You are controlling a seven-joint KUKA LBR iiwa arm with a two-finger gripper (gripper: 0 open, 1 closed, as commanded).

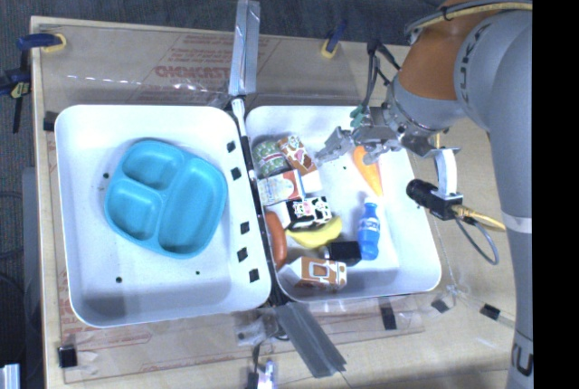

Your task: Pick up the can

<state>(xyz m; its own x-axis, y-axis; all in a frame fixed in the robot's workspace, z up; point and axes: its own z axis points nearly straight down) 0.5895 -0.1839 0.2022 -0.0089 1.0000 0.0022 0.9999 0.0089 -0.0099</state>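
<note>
The can [270,157] lies on its side in the right bin [412,247], near the bin's upper left corner by the divider; it has a green and brown label. My gripper [342,143] hangs over the upper middle of that bin, to the right of the can and apart from it. An orange carrot [370,172] lies just below and to the right of the gripper. Nothing shows in the gripper's grasp.
Below the can crowd a small carton [280,188], a cow-patterned box [308,211], a banana [314,236], a sausage [276,239], a black block [344,251], a blue bottle [368,230] and an orange box [323,272]. The left bin [81,279] holds a blue divided plate [166,196].
</note>
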